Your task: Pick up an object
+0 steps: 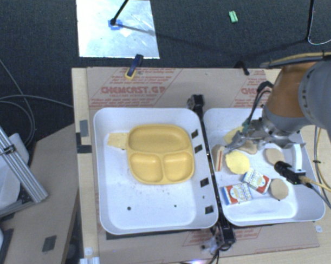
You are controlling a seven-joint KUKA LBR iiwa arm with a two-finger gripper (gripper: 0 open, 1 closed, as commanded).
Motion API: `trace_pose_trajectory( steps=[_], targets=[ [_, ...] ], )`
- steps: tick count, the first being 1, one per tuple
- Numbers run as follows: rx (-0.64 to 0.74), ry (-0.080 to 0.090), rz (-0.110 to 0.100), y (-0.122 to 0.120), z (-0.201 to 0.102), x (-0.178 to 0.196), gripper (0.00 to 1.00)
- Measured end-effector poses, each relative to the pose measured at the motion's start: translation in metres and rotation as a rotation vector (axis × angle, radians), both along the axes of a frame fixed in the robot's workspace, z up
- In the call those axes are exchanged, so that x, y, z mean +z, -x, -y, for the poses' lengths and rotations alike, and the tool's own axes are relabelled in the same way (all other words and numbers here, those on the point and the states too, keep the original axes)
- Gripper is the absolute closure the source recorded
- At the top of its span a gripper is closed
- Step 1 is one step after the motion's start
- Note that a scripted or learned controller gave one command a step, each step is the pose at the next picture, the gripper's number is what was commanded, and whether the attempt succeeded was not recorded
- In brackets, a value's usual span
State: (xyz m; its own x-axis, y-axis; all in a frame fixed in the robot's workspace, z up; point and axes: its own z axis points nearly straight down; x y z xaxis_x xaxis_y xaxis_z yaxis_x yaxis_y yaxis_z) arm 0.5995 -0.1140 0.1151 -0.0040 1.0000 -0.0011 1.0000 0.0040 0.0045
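We see yellow disc (237, 162) lying flat, left-centre of right bin (265, 207). Red-white packet (242, 193) flat, just below disc. Second packet (257, 181) askew, just beside first. Round tan cookie (279, 189) right of packets. Tan slab (273, 154) above cookie.

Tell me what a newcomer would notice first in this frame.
The big yellow divided tray in the left bin stands out first. Next comes the grey arm with its orange band, reaching over the right bin, its claw close to a yellow disc and some red-and-white packets.
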Motion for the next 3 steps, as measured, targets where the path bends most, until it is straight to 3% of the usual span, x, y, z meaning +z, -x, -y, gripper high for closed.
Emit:
trace_pose_trajectory(
  steps=[1,2,3],
  targets=[
    [0.003,0.001,0.002,-0.044,-0.018,-0.029,0.0],
    [-0.003,0.0,0.004,-0.066,0.015,-0.027,0.0],
    [0.002,0.005,0.015,-0.068,0.015,-0.012,1.0]
  ],
)
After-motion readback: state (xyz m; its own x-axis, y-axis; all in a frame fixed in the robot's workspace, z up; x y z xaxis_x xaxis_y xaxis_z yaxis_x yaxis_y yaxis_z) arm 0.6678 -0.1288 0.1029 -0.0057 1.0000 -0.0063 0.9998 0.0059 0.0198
